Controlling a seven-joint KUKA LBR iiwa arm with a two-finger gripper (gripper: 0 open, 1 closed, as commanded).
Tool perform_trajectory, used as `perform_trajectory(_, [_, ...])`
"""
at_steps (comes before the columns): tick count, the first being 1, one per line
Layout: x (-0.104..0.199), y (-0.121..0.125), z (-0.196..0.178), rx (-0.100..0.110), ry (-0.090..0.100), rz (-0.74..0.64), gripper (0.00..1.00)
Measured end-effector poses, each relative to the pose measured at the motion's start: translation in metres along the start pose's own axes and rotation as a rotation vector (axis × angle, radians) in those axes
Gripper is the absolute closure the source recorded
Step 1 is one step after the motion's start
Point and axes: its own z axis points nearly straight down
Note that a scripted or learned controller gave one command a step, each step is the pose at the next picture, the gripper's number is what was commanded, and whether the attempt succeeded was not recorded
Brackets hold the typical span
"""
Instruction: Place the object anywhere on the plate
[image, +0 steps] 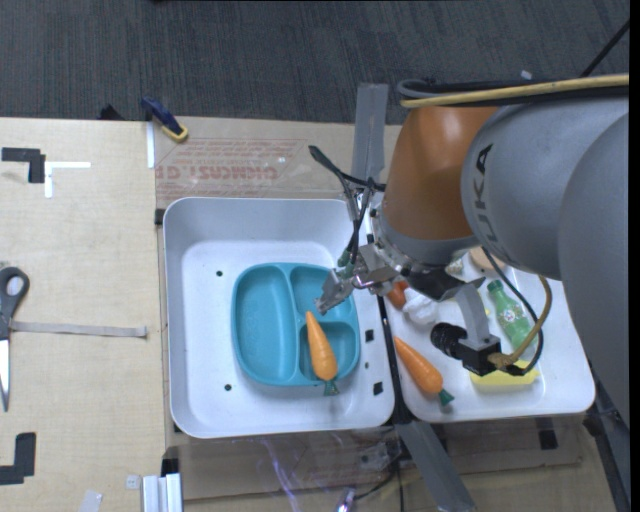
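Observation:
A teal divided plate (265, 325) lies in the left white bin (200, 400). An orange carrot (320, 346) with a green stub rests on the plate, across its right-hand compartments, pointing up and left. My gripper (335, 295) hangs just above the plate's right edge, a little above the carrot's tip, and nothing shows between its fingers. A second carrot (420, 368) lies in the right bin (560, 395) near the divider.
The right bin also holds a green-capped bottle (508, 312), a yellow sponge-like block (505, 380) and small white and orange pieces under the arm. Scissors (8, 330) lie on the bench at far left. A blue clip (165, 118) sits at the back.

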Motion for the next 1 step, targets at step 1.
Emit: perform_trajectory(1, [0.0000,0.0000,0.0000,0.000,0.000,0.000,0.00])
